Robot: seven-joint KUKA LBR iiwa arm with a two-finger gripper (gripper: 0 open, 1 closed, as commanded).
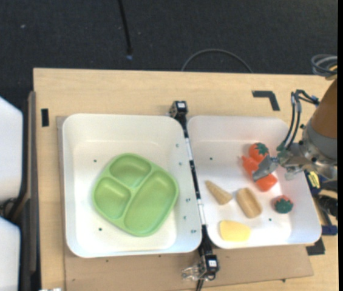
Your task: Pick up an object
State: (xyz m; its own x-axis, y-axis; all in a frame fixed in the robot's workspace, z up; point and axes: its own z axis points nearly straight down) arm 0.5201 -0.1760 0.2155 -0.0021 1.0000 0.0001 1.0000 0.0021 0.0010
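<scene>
- The landmark is the right bin (pixel 220 129), a shallow white tray on the wooden tabletop (pixel 129 90), sitting edge to edge with the left bin (pixel 80 132).
- The arm (pixel 323 123) comes over the right bin's right wall, its orange band sitting above the grey wrist.
- The claw (pixel 263 170) is low over the right bin's upper right part, its grey tip lying against a cluster of red-orange toy pieces (pixel 257 159).
- Whether the claw is released or clenched cannot be told; its tip overlaps the red pieces and the gap is not readable.
- The red-orange toy pieces lie in the right bin's upper right area; one shows a small green top, and another sits just below the claw tip.
- A small toy with a green top and red base (pixel 283 205) rests near the right bin's right wall, below the red pieces.
- A tan cone-shaped piece (pixel 218 193) lies near the right bin's left wall, about mid-height.
- A tan bread-like roll (pixel 249 202) lies just right of the cone, near the bin's centre.
- A yellow rounded piece (pixel 235 230) lies by the right bin's bottom wall.
- A green divided plate (pixel 136 194) with three compartments lies in the left bin, well apart from the right bin's contents.
</scene>
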